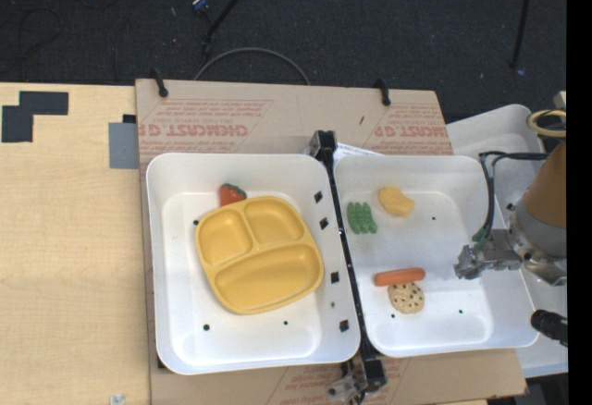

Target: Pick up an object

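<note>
Nothing lifted yet: gripper (470, 262) at right bin's (462, 331) right edge, grasp state unreadable, carrot (399, 277) untouched.

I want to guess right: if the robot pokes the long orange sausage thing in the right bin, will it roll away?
The sausage looks round and long, so it would probably roll sideways when nudged. It lies touching the cookie, which might stop it that way. It looks like smooth toy plastic, likely light and slippery.
</note>
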